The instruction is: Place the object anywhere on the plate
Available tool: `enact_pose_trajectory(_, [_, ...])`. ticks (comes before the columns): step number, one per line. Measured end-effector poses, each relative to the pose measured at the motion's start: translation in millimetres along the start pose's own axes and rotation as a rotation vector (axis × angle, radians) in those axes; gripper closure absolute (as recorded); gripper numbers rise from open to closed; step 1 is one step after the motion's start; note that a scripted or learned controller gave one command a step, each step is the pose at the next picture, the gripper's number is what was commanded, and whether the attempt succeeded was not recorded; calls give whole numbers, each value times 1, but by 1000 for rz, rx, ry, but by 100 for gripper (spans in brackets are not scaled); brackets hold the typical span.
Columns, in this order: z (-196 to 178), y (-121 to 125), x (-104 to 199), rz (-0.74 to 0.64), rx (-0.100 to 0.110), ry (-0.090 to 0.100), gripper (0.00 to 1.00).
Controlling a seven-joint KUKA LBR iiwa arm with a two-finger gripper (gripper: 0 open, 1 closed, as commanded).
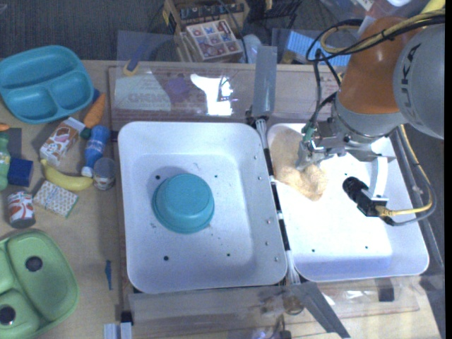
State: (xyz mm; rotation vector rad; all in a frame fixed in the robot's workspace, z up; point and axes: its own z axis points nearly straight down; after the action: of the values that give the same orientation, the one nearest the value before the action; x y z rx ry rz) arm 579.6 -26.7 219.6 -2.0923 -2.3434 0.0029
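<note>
—Nearest, on the left bin's (134, 260) floor, the blue plate (183, 202) lies upside down, so what's the target?

—Its flat back; aim for the center.

—And farther right?

—A pale, lumpy object (305, 181) sits in the right bin (367, 260), the gripper (308, 154) touching its top; finger state I can't tell. Confirm the hold before lifting.

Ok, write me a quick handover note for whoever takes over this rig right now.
Claw: low in the right bin, at the tan lumpy object; a grasp can't be confirmed.
Object: resting in the right bin's upper left, near the divider.
Plate: the teal round dish, sitting in the left bin.
Done: nothing is on the plate.
Left: grasp, carry over, set the object on the plate.
</note>
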Motion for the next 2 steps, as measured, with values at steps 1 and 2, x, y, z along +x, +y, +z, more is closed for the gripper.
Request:
enact_pose_trajectory(1, [34, -9, 51, 1, -3, 1, 100])
enact_pose_trajectory(2, [14, -20, 122, -160, -2, 1, 100])
